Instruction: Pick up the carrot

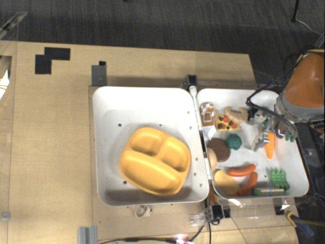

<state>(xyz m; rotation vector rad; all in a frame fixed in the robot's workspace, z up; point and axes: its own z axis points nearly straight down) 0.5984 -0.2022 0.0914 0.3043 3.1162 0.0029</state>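
Observation:
The carrot (270,146) is a small orange stick standing roughly upright in the image, in the right part of the right bin (299,184). My gripper (269,136) hangs directly over the carrot's upper end, reaching in from the right below the orange wrist band (306,85). Grey and dark gripper parts overlap the carrot's top, so I cannot make out whether it is gripped or just lying beneath.
The right bin also holds a teal ball (234,142), a brown round piece (219,148), a red sausage (241,171), a green block (278,178) and several other toy foods. A large yellow bread-like shape (155,159) fills the left bin (109,111).

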